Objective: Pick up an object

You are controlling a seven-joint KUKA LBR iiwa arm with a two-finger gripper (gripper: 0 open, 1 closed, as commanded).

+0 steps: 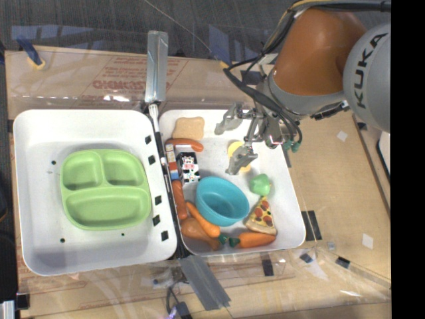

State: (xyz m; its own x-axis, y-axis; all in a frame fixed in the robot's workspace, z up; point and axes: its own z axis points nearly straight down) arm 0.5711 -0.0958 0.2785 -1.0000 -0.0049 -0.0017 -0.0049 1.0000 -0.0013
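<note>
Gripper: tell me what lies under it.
Under the gripper lies a yellow toy on the right bin's floor, with a green toy just beyond it. The fingers cover most of the yellow toy, so its shape cannot be told.

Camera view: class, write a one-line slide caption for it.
KUKA arm's gripper hovers over a yellow toy in the right bin of play food; green divided plate in the left bin.

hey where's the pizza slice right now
The pizza slice lies in the right bin, near its front right corner, just right of the blue bowl, below the green toy and above a carrot.
</note>
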